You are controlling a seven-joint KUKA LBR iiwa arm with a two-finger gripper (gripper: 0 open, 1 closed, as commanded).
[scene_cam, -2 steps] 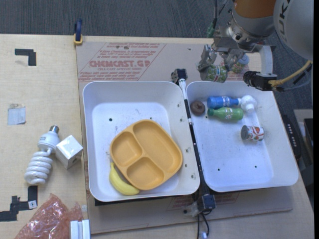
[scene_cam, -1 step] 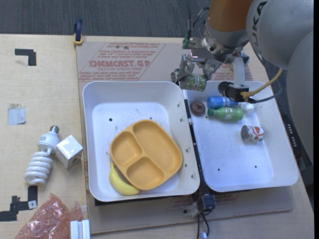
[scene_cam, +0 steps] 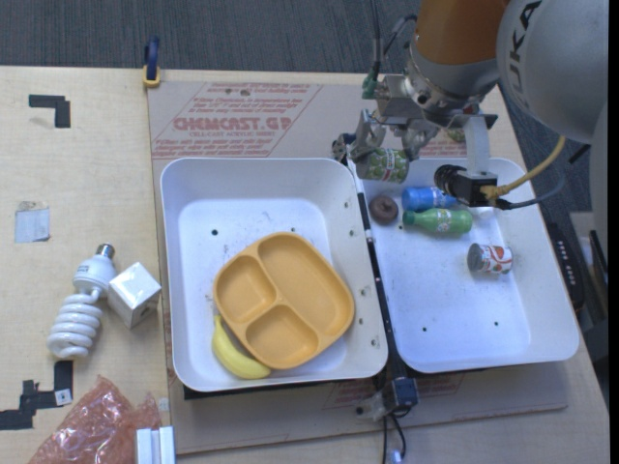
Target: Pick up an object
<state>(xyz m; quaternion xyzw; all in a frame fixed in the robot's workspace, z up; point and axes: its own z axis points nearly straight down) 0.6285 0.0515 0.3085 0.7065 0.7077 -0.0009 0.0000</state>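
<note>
A: How do the jaws stand?

B: The gripper (scene_cam: 389,146) hangs in the upper middle of the frame, over the far left corner of the right bin (scene_cam: 542,327). Its fingers close on a small can with a green and white label (scene_cam: 385,165), one on either side, so it is holding that can.

A: And just around it?

B: Just to the right lies a blue bottle (scene_cam: 423,198), with a green bottle (scene_cam: 440,221) touching it below. A dark round disc (scene_cam: 385,210) sits left of them near the bin's left wall. Lower right, apart from these, is a red and white can (scene_cam: 489,259).

A: The other bin?

B: The left bin (scene_cam: 184,211), centre of the frame, holds a yellow divided tray (scene_cam: 282,300) lying partly over a banana (scene_cam: 235,357).

A: Outside the bins?

B: At lower left, a spiral light bulb (scene_cam: 79,309) beside a white cube (scene_cam: 134,294), and a red mesh bag (scene_cam: 102,423) at the bottom edge.
</note>
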